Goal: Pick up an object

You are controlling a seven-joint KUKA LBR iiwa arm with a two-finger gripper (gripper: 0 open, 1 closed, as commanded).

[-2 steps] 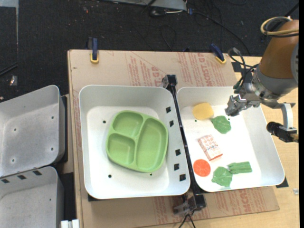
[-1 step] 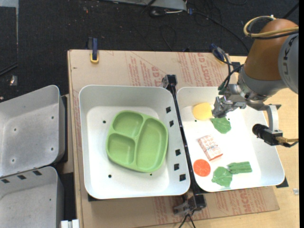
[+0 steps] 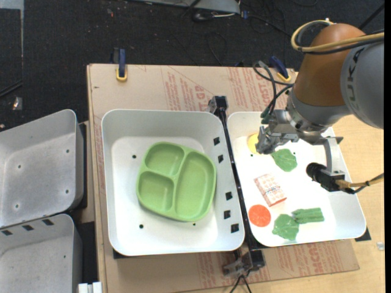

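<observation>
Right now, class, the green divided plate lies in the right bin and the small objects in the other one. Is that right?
Not quite. The camera view shows the green divided plate in the left bin; the small objects, such as the orange disc, lie in the right bin.

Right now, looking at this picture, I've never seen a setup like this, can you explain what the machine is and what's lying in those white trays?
It is a single camera above a bench, looking down at a slant. The grey and orange robot arm reaches in from the right; its gripper hangs low over the right bin. That bin holds a small green piece, a red and white box, an orange disc, a larger green toy and something yellow by the gripper. The left bin holds a green divided plate. I cannot tell whether anything is held.
</observation>
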